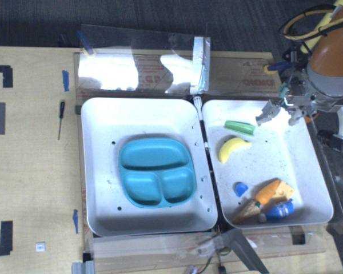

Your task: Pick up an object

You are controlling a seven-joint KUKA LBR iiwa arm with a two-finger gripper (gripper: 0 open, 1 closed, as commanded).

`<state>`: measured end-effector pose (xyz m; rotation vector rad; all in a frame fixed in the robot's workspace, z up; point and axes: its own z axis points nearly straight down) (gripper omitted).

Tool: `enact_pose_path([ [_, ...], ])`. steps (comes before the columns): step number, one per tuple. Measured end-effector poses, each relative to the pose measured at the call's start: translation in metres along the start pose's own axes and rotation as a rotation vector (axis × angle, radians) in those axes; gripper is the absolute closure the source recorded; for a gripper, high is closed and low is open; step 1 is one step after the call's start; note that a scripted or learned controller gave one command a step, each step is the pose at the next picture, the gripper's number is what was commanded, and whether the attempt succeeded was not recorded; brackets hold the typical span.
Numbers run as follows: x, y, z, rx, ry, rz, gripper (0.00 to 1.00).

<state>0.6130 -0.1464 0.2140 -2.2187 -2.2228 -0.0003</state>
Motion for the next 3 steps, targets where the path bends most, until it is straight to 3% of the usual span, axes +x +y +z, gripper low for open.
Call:
enact_pose_path([
  [1, 0.051, 0.006, 0.122, -0.004, -0.001, -0.062, 0.0],
  [2, 0.05, -0.003, 0.127, -0.004, -0.002, -0.212, 0.0],
  [3, 0.043, -0.026, 0.126, -0.006, -0.003, -0.527, 0.0],
])
